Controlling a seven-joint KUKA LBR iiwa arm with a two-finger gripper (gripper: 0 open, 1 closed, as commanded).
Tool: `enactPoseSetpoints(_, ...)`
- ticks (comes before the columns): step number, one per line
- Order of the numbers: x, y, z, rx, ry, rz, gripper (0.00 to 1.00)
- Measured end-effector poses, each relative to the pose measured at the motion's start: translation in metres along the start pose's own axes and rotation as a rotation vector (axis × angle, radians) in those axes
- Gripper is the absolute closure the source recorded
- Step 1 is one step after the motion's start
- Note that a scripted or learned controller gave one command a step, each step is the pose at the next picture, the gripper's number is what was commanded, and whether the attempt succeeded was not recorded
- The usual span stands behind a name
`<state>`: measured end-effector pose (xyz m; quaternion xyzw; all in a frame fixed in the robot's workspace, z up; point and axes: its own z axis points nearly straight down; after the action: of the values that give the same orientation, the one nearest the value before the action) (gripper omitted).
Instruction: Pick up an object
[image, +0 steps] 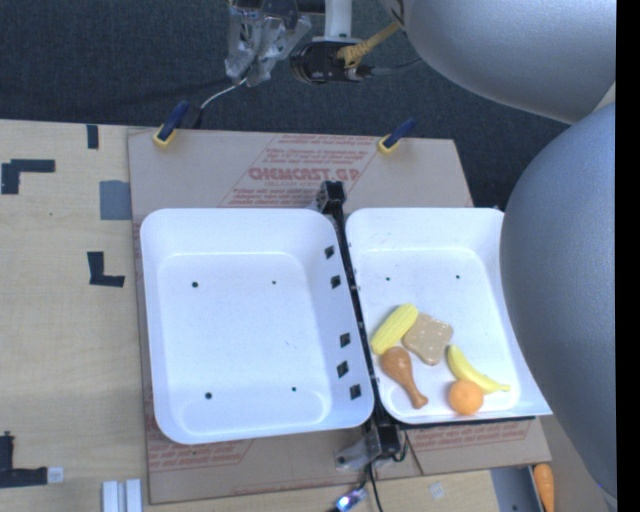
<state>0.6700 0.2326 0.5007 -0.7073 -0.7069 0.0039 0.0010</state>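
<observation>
Several toy foods lie in the near part of the right bin (430, 250): a yellow corn cob (394, 327), a slice of toast (429, 339), a brown chicken drumstick (404, 373), a banana (474, 371) and an orange (465, 398). They lie close together, the corn touching the toast. My gripper (252, 50) hangs at the top edge of the view, beyond the far end of the bench and far from the food. I see nothing in it.
The left bin (240, 320) sits beside the right one, with a black divider (342, 290) between them. The arm's grey bulk (575, 230) overhangs the right bin's right side. Both bins rest on a cardboard sheet (300, 170).
</observation>
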Motion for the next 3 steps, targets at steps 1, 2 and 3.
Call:
enactPoseSetpoints(1, 0.0, 0.0, -0.003, -0.002, 0.001, -0.001, 1.0)
enactPoseSetpoints(2, 0.0, 0.0, -0.002, -0.001, 0.001, -0.001, 1.0)
enactPoseSetpoints(3, 0.0, 0.0, -0.032, -0.004, 0.002, -0.001, 1.0)
